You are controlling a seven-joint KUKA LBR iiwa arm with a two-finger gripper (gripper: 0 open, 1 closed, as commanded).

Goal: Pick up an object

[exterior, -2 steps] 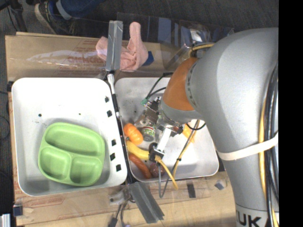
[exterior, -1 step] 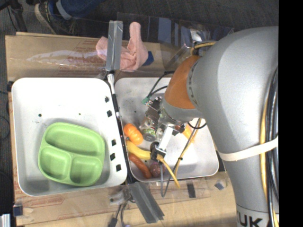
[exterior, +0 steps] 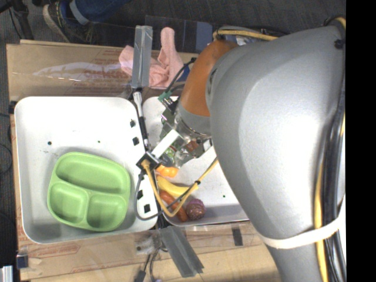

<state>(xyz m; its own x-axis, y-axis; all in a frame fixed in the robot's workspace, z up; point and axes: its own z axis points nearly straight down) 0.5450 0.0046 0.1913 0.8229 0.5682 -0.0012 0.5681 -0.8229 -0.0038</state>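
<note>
My tool (exterior: 154,159) is hanging low over the right bin (exterior: 226,213), at its inner wall; can't tell whether it's gripping. Judging this as the reach-in step. Banana (exterior: 170,187) is lying just below the tool, a dark red fruit (exterior: 195,207) beyond it. Next move needs a descent centred on one item, clear of the wall. Left bin (exterior: 76,113) is carrying a green divided plate (exterior: 88,190). Pink cloth (exterior: 158,60) is lying on the cardboard-covered worktop (exterior: 64,69) above.
</note>
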